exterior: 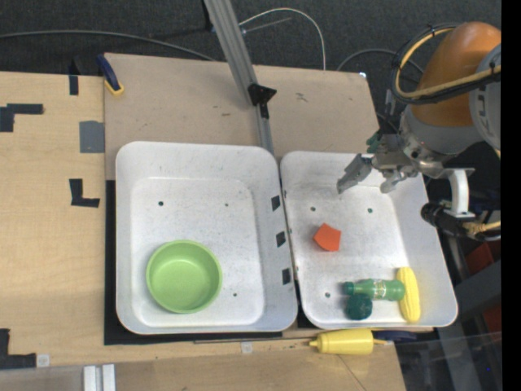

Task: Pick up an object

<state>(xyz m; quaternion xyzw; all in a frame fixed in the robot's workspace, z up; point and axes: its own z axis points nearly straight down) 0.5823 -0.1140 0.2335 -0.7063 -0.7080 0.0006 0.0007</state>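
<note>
My gripper (pixel 370 180) hovers over the far end of the right bin (pixel 309 173), its two fingers spread apart and open with nothing between them. An orange block (pixel 327 237) lies in the middle of that bin, below and left of the gripper. Near the bin's front edge a green bottle (pixel 370 290) lies on its side, with a dark green piece (pixel 356 306) next to it and a yellow banana-shaped toy (pixel 409 292) at its right end.
The left bin (pixel 195 177) holds a light green bowl (pixel 184 276) at its front left. A yellow bottle (pixel 346 342) lies on the bench just in front of the right bin. A grey metal pole (pixel 236 47) slants up from between the bins.
</note>
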